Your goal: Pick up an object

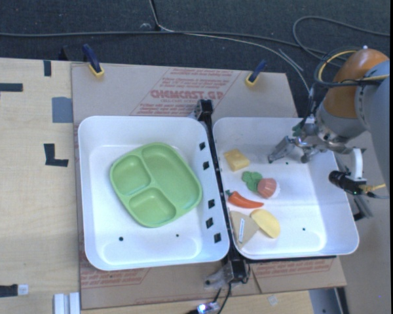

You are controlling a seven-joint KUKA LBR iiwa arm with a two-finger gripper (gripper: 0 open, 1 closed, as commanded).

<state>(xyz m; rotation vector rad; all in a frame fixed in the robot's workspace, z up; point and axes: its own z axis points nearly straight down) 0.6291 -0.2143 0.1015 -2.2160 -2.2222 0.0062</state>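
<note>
Several toy foods lie in the left half of the right bin (327, 234): a yellow block (236, 159), a green piece (251, 178) touching a pink-red piece (268, 188), a red-orange pepper (245, 201), a yellow oval piece (266, 222) and a tan wedge (243, 229). My gripper (289, 156) hangs over the upper middle of that bin, to the right of the yellow block and above the pink-red piece. It is open with nothing between its fingers, and none of the foods touch it.
A green divided plate (156, 183) lies in the left bin (98, 241). A black divider (213, 175) runs between the bins. Two clamps (93, 61) (255, 74) hold the cardboard at the back. Cables trail behind the arm at the upper right.
</note>
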